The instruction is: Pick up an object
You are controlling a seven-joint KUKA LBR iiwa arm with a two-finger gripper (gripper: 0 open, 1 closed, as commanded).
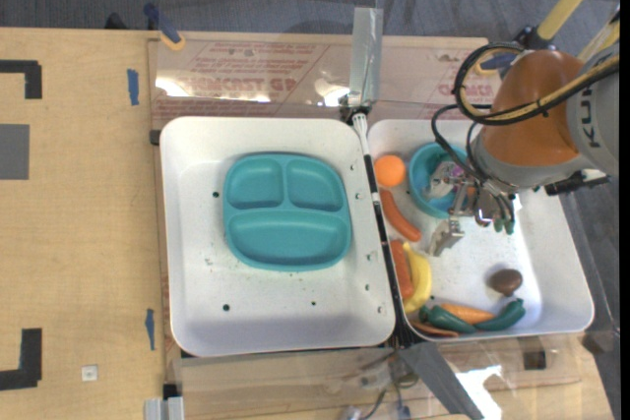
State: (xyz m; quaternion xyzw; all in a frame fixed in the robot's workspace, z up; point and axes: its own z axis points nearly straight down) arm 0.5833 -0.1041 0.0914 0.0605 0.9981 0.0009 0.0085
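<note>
Here the gripper (455, 233) hangs low in the right bin (561, 256); whether it is open or grips anything cannot be told. Left of it lie an orange ball (391, 171), a carrot (399, 214) and a banana (417, 274). A small brown lump (506, 281) sits just right, below it.

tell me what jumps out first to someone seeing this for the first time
A teal divided plate lies alone in the middle of the left bin. The grey arm's orange band looms over the right bin, its hand low beside a teal bowl, with toy food heaped along that bin's left and front edges.
</note>
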